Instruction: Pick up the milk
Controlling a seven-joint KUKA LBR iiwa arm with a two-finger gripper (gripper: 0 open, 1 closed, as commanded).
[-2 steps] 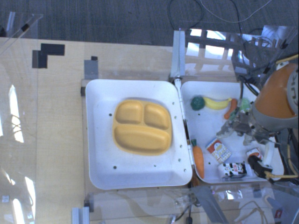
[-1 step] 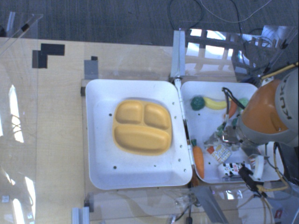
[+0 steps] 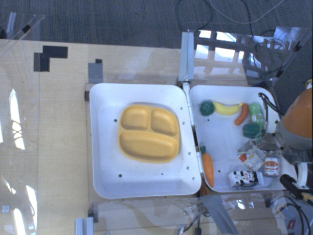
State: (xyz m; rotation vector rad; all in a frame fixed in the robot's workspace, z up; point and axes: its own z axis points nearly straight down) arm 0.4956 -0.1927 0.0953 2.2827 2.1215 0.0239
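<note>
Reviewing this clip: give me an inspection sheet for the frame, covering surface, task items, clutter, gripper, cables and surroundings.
Surface: pale wooden bench bearing the left bin and right bin, side by side.
Job's things: milk carton lying near the right bin's front edge, nothing gripping it.
Clutter: yellow compartment tray in the left bin; in the right bin, carrot, banana, dark green vegetable, red sausage-like item, green items, small can, crumpled packet.
Gripper: arm over the right bin's right edge; finger state cannot be judged.
Cables: black cables looping on the floor behind the bins.
Surroundings: dark carpet, metal frame behind the right bin.
</note>
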